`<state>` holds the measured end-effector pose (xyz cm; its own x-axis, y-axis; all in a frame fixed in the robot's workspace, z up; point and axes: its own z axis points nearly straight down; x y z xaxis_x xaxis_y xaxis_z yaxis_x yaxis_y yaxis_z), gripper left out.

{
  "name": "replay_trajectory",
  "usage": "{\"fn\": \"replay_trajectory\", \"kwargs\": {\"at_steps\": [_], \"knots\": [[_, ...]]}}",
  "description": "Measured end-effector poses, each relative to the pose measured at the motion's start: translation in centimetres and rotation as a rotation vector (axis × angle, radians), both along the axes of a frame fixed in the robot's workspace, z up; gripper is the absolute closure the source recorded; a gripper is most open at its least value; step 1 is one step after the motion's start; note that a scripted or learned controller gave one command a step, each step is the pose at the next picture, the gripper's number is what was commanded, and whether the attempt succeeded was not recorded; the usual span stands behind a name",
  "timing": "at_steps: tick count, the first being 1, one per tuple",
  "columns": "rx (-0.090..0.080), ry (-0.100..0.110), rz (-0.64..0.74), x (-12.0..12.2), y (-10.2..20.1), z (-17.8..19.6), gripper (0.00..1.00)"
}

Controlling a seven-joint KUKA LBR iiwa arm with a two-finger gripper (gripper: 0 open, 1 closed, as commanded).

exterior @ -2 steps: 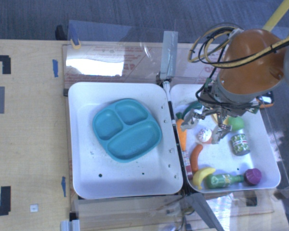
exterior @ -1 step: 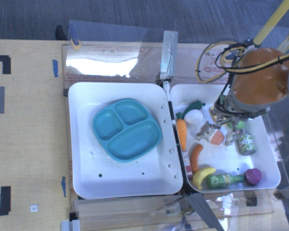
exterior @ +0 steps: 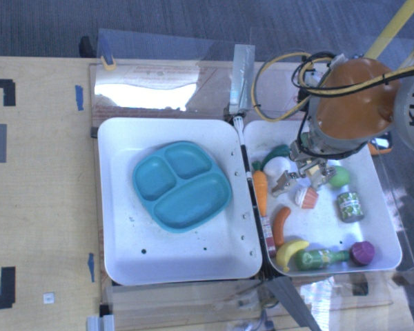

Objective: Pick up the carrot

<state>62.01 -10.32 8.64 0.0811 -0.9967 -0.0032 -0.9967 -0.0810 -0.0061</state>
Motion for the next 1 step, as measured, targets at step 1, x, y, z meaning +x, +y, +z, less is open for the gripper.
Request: {"fn": "replay_trajectory", "kwargs": {"at_steps": [1], "knots": [[0.004,-0.004,-0.158,3.29,8.73,10.19,0.0]]}}
